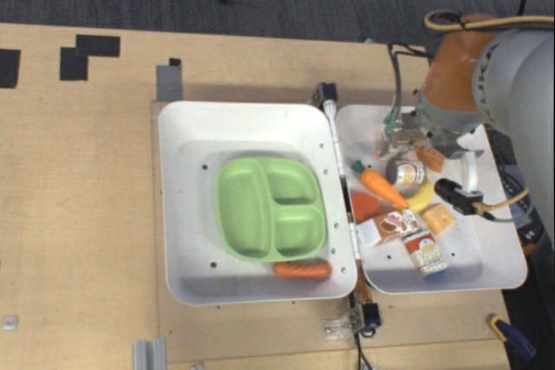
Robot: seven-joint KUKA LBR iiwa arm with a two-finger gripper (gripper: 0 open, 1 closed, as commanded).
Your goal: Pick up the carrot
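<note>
The carrot (382, 186), orange with a small green top, lies at a slant in the right bin (486, 273), near that bin's left wall. My gripper (401, 139) hangs over the far part of the same bin, a little beyond the carrot and to its right. A small tin can (408, 176) lies between the gripper and the carrot's thick end. Nothing can be made out in the gripper.
Around the carrot lie a red wedge (365, 205), a yellow banana (421, 198), a tan block (439, 220) and two small printed cartons (423, 254). The left bin (186, 186) holds a green divided plate (270, 209) and a reddish sausage (302, 270) by its near wall.
</note>
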